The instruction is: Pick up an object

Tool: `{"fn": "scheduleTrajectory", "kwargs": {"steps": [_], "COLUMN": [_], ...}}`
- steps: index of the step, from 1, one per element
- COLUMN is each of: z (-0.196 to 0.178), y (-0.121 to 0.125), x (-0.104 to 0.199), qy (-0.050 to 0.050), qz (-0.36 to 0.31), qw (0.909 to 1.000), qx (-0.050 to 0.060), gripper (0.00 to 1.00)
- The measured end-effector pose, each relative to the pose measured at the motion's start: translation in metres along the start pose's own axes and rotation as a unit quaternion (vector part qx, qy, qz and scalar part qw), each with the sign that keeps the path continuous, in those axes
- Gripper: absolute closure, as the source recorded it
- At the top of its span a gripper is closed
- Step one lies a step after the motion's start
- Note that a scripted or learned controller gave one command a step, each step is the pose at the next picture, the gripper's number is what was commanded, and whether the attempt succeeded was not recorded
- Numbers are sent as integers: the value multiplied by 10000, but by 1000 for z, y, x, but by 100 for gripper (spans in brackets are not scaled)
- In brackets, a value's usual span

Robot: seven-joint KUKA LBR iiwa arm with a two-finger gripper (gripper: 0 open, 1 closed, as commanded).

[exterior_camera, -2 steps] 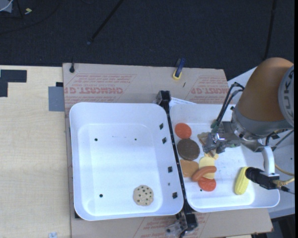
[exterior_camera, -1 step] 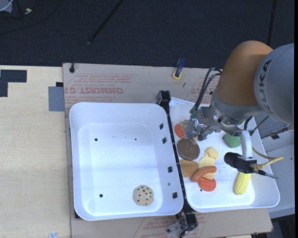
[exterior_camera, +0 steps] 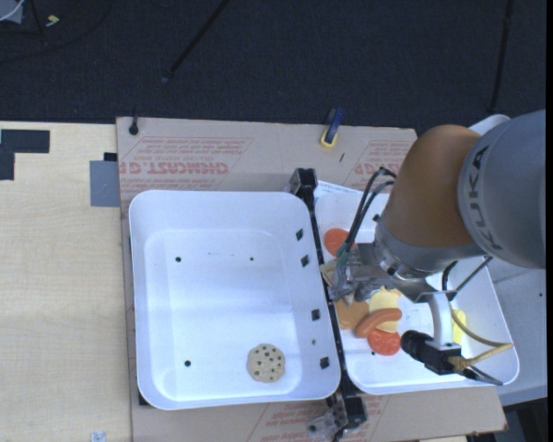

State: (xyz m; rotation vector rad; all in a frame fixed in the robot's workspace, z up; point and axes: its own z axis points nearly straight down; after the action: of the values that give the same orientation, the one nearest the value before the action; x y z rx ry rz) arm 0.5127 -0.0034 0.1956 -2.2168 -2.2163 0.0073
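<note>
My gripper (exterior_camera: 344,284) reaches down into the right bin (exterior_camera: 493,339), close to its left wall, under the grey and orange arm. Around it lie several small food-like things: an orange-red round piece (exterior_camera: 335,241) just behind it, a yellow piece (exterior_camera: 384,299) to its right, a tan piece (exterior_camera: 350,316), a red and orange sausage-shaped piece (exterior_camera: 381,320) and a red round piece (exterior_camera: 383,343) in front of it. The arm covers much of this bin. A round tan cookie (exterior_camera: 266,363) lies in the left bin (exterior_camera: 166,247), near its front wall.
A black divider with clips (exterior_camera: 315,274) runs between the two bins. Both bins rest on a cardboard sheet (exterior_camera: 212,159). A blue and yellow clamp (exterior_camera: 332,129) sits at the cardboard's far edge. Pale wooden bench top (exterior_camera: 46,293) lies to the left.
</note>
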Motion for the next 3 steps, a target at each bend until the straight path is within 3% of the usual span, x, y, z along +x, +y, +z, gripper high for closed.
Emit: {"fn": "scheduleTrajectory", "kwargs": {"steps": [1, 2, 3], "z": [9, -52, -49], "y": [48, 94, 113], "x": [69, 130, 198], "qy": [-3, 4, 1], "qz": [-24, -21, -22], "qw": [10000, 10000, 10000], "qx": [-37, -68, -38], "gripper": [100, 100, 100]}}
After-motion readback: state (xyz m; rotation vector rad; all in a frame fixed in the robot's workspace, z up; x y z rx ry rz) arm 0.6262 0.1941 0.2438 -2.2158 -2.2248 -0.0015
